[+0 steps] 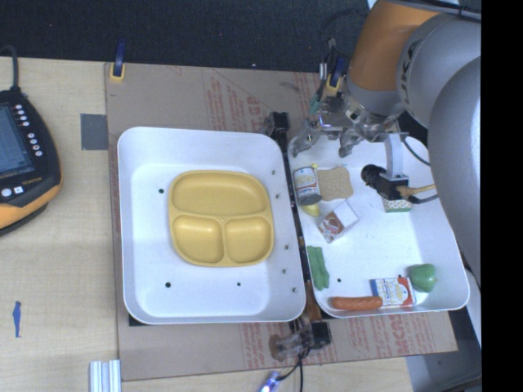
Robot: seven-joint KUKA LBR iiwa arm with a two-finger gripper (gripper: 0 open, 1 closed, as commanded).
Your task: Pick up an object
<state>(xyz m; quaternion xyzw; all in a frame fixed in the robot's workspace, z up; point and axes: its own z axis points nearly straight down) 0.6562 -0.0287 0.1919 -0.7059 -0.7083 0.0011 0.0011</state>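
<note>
My gripper (323, 144) hangs over the back edge of the right bin (437, 227), open, with nothing between its fingers. Just in front of it lie a small can (306, 184) and a tan square slice (333, 183). A red and white packet (337, 220) lies further forward. Near the divider is a green strip (317, 266). Along the front wall lie a sausage (354, 304), a small carton (391, 291) and a green round fruit (422, 277).
The left bin (139, 219) holds a yellow divided plate (221, 217). A teach pendant (20, 162) lies on the bench at far left. The thick grey arm (433, 64) hangs over the right bin's back right corner.
</note>
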